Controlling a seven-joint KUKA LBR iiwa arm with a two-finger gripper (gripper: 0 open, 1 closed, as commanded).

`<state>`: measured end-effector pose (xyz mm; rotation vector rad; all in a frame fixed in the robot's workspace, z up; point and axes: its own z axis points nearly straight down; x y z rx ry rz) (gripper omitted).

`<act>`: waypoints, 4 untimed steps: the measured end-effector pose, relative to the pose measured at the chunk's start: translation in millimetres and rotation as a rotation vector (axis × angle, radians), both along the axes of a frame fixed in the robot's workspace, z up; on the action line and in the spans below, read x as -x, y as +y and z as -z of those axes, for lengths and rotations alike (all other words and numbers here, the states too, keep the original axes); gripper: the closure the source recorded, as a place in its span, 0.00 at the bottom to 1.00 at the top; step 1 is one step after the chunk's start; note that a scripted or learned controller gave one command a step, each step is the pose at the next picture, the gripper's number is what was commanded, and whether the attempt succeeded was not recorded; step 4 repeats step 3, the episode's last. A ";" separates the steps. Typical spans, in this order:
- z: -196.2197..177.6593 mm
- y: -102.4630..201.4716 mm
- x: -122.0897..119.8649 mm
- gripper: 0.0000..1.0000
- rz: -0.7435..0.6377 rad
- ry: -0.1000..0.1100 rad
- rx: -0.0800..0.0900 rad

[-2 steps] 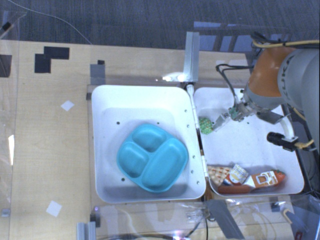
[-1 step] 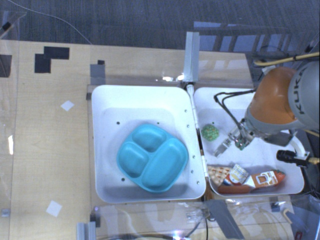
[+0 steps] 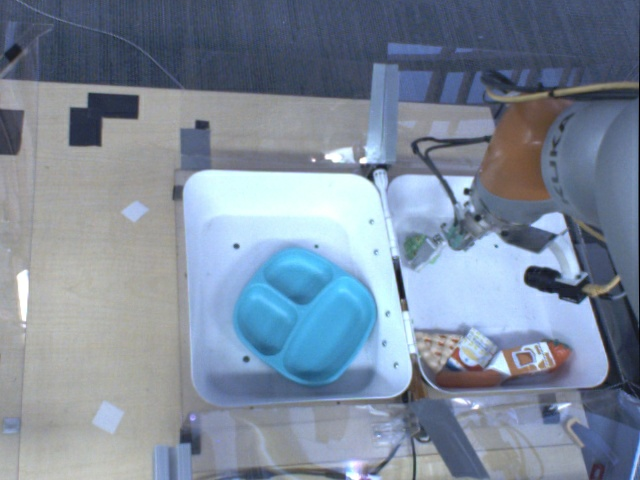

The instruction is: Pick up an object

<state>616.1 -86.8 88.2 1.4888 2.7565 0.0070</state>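
The arm reaches into the right bin (image 3: 590, 368) from the right. Its gripper (image 3: 458, 234) hangs low near the bin's far left part, just beside a small green-and-white object (image 3: 421, 249); the claw's state cannot be told here. The object looks light and perhaps crumpled, so likely soft; take it across its narrow middle. The left bin (image 3: 210, 268) bears a blue divided plate (image 3: 305, 315).

You had even, bright overhead light. The white bins (image 3: 290, 193) were near washed out; soft shadow lay under the blue plate (image 3: 305, 313). Focus was slightly soft throughout.
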 end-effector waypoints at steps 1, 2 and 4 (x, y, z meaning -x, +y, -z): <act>0.3 -11.8 -45.9 0.00 0.048 0.008 -0.001; -12.7 -10.6 -49.6 1.00 0.040 -0.007 0.002; -99.4 73.6 -54.4 1.00 0.038 0.001 -0.001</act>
